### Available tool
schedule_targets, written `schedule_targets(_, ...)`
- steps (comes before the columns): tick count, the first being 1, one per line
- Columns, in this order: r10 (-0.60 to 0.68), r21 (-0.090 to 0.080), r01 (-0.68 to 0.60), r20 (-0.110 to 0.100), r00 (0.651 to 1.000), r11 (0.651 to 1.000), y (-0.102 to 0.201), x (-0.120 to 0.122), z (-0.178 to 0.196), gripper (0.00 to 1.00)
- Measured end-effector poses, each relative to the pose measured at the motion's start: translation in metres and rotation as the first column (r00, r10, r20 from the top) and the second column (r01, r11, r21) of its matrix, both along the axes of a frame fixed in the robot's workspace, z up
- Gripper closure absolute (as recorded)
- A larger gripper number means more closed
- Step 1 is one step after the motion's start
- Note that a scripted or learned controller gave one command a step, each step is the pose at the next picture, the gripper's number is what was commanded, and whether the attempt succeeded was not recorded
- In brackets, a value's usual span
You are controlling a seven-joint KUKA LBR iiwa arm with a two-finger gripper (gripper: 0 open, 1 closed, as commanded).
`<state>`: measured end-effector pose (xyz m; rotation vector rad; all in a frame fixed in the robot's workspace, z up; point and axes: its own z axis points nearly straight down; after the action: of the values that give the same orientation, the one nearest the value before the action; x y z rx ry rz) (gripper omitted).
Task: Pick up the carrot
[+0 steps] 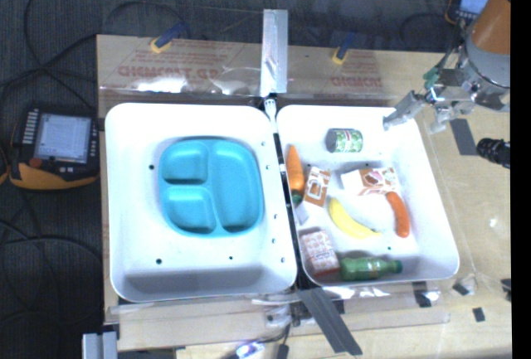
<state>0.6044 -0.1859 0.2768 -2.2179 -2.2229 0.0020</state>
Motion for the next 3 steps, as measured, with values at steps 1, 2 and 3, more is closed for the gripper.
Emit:
schedule_targets(1,0.193,0.002,-0.193,-0.001,0.981,0.981,0.058,-0.041,-0.086,0.00)
schedule_targets(2,0.193,0.003,-0.193,-0.002,0.981,0.981,0.058,-0.041,-0.077,1.00)
schedule_targets(3,0.213,-0.003,-0.213,0.001,0.977,0.977,0.008,-0.003,0.043,1.00)
